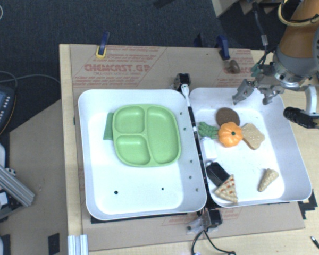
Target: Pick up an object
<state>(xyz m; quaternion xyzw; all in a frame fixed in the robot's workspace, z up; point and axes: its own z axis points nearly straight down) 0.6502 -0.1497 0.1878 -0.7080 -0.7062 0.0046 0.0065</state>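
Six food items (229, 135) lie below spread, empty gripper (255, 94).

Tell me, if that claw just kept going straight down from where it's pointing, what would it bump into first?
Probably bare white floor at the far end of the right bin. The gripper, fingers spread, hangs above that spot; the closest item, the brown disc, lies slightly nearer the camera. Depth is hard to judge from this slant.

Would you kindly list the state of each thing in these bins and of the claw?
Claw: open, nothing between its fingers, above the right bin's far edge.
Green plate: flat in the left bin, compartments bare.
Pumpkin: upright, touching the toast.
Toast: lying flat.
Brown disc: flat, behind the pumpkin.
Pizza slice: flat, near front edge.
Black block: beside the pizza slice.
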